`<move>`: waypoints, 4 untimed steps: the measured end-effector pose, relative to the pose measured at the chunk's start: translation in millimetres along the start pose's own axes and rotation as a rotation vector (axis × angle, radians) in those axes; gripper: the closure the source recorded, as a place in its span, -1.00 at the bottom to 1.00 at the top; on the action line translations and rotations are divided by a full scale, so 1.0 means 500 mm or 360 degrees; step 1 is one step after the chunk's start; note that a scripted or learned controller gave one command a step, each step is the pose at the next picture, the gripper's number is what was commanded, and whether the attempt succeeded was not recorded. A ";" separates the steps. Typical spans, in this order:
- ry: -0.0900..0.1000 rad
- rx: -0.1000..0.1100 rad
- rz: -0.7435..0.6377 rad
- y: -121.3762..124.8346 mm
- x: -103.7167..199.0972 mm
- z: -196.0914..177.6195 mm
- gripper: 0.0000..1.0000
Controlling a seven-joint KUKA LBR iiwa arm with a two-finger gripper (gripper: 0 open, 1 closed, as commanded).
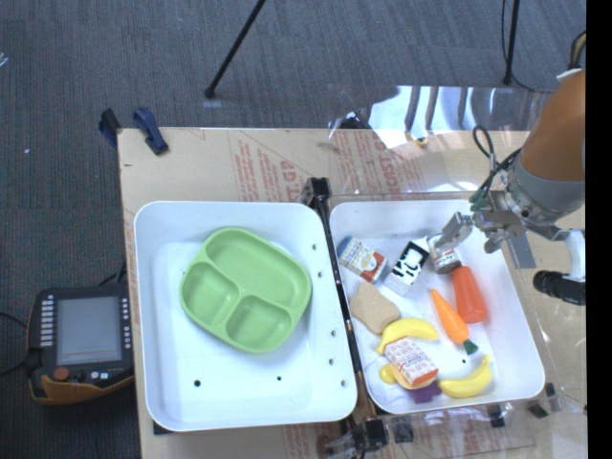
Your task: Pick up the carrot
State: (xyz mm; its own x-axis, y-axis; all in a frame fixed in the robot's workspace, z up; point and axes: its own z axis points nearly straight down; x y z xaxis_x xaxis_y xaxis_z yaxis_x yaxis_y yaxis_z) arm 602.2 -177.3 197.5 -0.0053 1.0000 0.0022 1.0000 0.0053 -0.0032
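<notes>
The carrot (448,316) is a slim orange piece with a green stub at its lower end. It lies flat in the right bin (532,352), beside an orange bottle (469,294) on its right. My gripper (486,240) hangs over the bin's upper right part, above and slightly right of the carrot and apart from it. Its two grey fingers (455,231) are spread open with nothing between them. A small silver can (444,257) sits just below the left finger.
The right bin also holds a small carton (361,258), a black-and-white box (411,263), a bread slice (373,306), two bananas (409,331), a red-and-white packet (411,361). The left bin (148,256) bears a green divided plate (247,290).
</notes>
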 end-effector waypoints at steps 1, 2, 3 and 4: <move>-0.0013 -0.0042 -0.0029 -0.066 -0.020 0.176 -1.00; 0.0002 0.0006 0.0098 -0.196 0.044 0.225 -1.00; 0.0005 0.0007 0.0108 -0.196 0.042 0.207 1.00; -0.0001 -0.0006 0.0637 -0.190 0.151 -0.046 1.00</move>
